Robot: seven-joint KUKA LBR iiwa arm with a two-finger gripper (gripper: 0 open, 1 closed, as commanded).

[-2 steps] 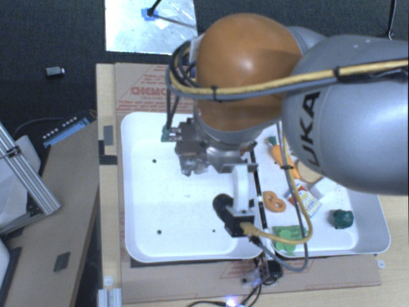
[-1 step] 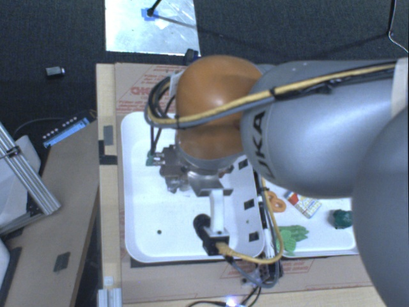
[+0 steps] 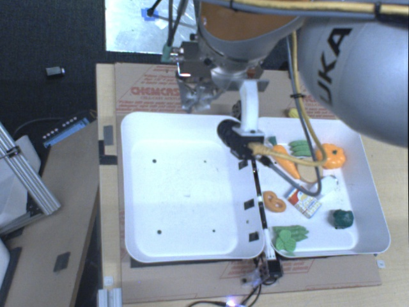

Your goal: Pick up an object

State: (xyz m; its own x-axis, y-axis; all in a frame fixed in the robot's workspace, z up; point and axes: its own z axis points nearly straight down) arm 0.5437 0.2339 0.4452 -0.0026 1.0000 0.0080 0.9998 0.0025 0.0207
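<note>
The right bin (image 3: 372, 204) holds several toy foods: an orange pumpkin (image 3: 330, 155), a carrot (image 3: 285, 162), a green pea pod (image 3: 299, 147), a pretzel (image 3: 275, 201), a small red and white box (image 3: 306, 204), a dark green broccoli piece (image 3: 342, 219) and a light green leaf (image 3: 289, 236). My gripper (image 3: 193, 98) hangs high over the far edge of the left bin (image 3: 185, 190), well away from the objects. It is blurred and seen from above. Nothing shows between its tips.
The big grey arm with its orange band covers the upper right of the view and hides the far corner of the right bin. A yellow cable (image 3: 300, 162) loops down over the carrot. Brown cardboard (image 3: 137, 88) lies under both bins.
</note>
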